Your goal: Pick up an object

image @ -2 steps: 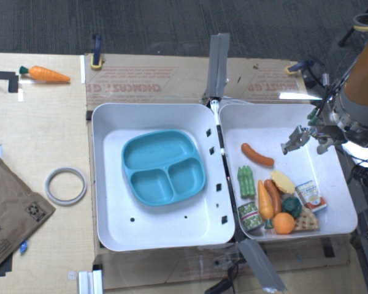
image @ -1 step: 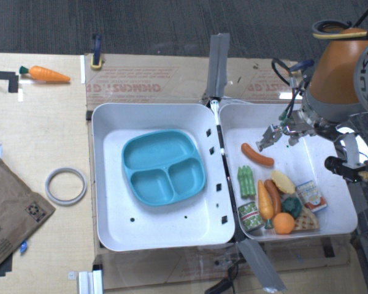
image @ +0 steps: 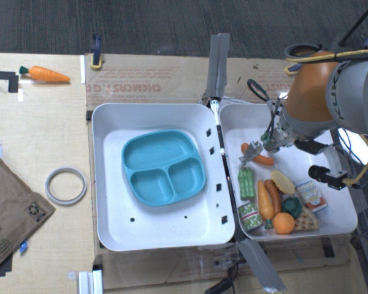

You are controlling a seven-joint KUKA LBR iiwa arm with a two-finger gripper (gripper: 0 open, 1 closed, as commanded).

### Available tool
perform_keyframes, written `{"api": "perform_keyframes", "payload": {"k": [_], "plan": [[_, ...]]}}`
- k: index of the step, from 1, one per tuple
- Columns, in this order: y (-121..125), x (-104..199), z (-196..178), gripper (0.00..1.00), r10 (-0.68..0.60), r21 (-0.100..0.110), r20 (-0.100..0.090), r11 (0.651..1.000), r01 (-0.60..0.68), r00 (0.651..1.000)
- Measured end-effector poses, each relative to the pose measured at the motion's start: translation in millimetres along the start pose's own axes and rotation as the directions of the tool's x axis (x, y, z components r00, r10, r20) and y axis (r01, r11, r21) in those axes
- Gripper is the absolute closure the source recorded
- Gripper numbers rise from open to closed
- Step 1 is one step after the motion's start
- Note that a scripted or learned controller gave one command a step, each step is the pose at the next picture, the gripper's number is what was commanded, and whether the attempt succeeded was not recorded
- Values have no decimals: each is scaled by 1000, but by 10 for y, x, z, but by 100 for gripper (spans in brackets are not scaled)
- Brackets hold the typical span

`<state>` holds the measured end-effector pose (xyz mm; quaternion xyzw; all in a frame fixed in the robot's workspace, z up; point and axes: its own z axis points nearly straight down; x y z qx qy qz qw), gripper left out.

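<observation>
At the far left, a toy carrot (image: 44,74) is lying on the bench (image: 37,133) at about ten o'clock from the left bin, and a grey ring (image: 65,185) is sitting just off that bin's nine o'clock side, with a brown cardboard box (image: 9,210) lying at the ring's eight o'clock. The left bin (image: 110,225) is holding a blue divided plate (image: 164,167) near its centre. Moving right, the right bin (image: 337,225) is carrying a cluster of toy food toward its six o'clock edge: a green corn-like piece (image: 246,182), a small green can (image: 248,215), a long orange sausage-shaped piece (image: 266,201), a round orange (image: 284,223) and a small carton (image: 310,195) at the cluster's three o'clock. A small red-orange piece (image: 262,160) is lying at twelve o'clock from the cluster. The gripper (image: 253,152) is hanging low over that piece, just at its ten o'clock; I cannot tell how its tool end is set, nor whether it has hold of anything. The grey arm with the orange band (image: 310,90) is reaching in from three o'clock.
</observation>
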<state>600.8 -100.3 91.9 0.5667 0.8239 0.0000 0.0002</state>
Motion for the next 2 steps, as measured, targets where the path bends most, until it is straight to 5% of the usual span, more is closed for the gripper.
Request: {"api": "perform_keyframes", "payload": {"k": [1, 2], "plan": [[-1, -13, -94, 100, 4, -1, 1, 1000, -4, 1000], [609, 398, -995, 100, 253, 1, 2, 967, -253, 967]]}}
